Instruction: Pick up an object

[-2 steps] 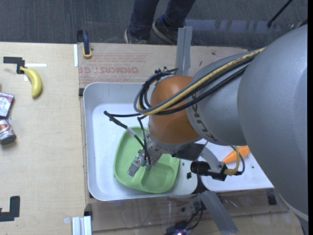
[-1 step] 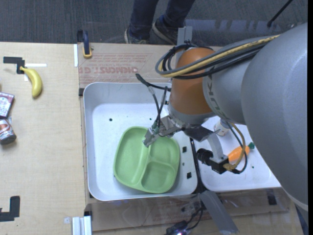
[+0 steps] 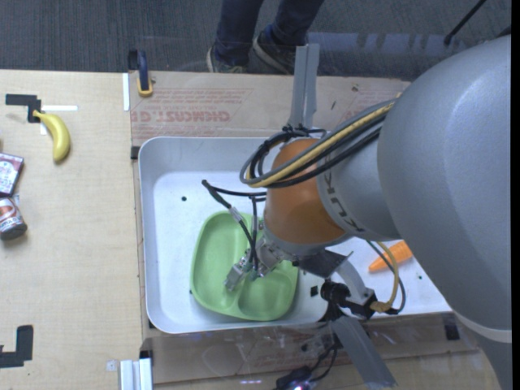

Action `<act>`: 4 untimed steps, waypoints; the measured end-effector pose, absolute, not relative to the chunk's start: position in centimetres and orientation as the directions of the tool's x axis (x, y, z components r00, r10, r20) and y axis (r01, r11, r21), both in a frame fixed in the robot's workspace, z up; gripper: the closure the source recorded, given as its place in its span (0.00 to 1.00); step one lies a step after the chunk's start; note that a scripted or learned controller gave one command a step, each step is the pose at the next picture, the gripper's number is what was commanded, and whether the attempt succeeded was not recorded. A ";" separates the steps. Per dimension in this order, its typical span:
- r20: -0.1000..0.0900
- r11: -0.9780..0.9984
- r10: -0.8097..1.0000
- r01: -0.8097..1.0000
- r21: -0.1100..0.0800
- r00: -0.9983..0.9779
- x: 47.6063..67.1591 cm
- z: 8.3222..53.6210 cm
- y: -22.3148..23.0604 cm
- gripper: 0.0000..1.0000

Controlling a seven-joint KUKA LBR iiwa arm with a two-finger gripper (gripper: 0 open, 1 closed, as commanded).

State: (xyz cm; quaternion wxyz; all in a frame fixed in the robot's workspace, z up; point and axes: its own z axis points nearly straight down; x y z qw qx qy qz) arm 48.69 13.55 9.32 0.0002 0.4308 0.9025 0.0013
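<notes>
Item: shallow light-green plastic dish (image 3: 213, 258), lying in the white bin (image 3: 162, 218), directly beneath and touching the two-finger gripper (image 3: 241, 273). Dish's long axis is seen running away from the camera. Gripper's spread cannot be told. Orange carrot-shaped piece (image 3: 392, 257) noted well right.

A plate (image 3: 219, 258) lies in the bin (image 3: 162, 218), carrot (image 3: 392, 257) to its right.

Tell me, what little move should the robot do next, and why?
Probably lower a bit and close on the green dish. The gripper hangs right over it inside the white bin, and nothing shows between its fingers yet.
</notes>
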 end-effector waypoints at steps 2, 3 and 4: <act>-0.031 0.796 0.606 0.605 0.026 -0.795 48.9 10.0 17.9 1.00; -0.002 0.478 0.878 0.878 0.000 -0.478 55.1 19.2 9.0 1.00; -0.003 0.589 0.808 0.808 0.004 -0.589 52.3 9.3 12.8 1.00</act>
